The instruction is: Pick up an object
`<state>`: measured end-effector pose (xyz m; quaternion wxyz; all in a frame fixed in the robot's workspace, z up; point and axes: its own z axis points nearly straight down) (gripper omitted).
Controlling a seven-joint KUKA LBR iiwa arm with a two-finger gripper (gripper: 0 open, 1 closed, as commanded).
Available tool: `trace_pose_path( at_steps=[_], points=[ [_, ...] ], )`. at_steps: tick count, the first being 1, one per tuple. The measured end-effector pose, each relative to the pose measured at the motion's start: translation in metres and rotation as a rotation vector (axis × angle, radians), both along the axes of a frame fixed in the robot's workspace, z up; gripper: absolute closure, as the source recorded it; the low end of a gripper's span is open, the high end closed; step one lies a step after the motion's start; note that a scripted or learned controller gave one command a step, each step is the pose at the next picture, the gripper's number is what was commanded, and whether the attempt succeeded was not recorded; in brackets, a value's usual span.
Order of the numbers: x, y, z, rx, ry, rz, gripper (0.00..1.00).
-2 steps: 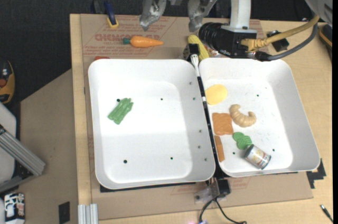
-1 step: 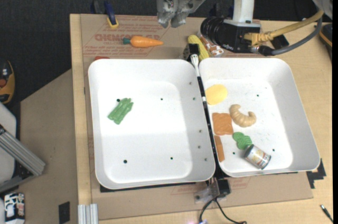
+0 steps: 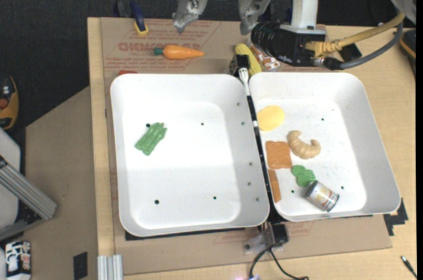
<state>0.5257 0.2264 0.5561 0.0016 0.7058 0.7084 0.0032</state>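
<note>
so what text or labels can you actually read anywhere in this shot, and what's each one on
Red print on the cardboard sheet behind the bins, beside the carrot: too blurred to read, letter shapes only.
Label on the small can in the right bin: too small to read.
Faint red print on the cardboard at the front edge, below the left bin: unreadable.
Nothing else bears readable text.

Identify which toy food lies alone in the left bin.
The green asparagus bundle; the croissant, yellow piece and can share the right bin.
</note>
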Motion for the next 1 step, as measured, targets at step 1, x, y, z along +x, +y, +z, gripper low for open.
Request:
trace_pose_path(
  at_steps=[1],
  points=[
    [0.0002,0.0008,0.011,0.001,-0.004,0.001,1.0]
  ],
)
